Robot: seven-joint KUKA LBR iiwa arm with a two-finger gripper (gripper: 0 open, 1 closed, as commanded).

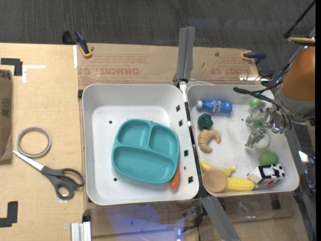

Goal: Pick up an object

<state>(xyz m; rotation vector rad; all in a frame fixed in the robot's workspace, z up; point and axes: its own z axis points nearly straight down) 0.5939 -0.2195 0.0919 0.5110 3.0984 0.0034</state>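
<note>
Hovering gripper (257,138) partly hides a green object (255,104).

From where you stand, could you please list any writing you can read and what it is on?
"CHEMICAL GE": red print, upside down, on the cardboard behind the bins; partly legible.
Red print on the right cardboard piece: too blurred.
Blue bottle label: too small.

fixed camera above bench (45,94), slanted down on both bins (95,149).
</note>
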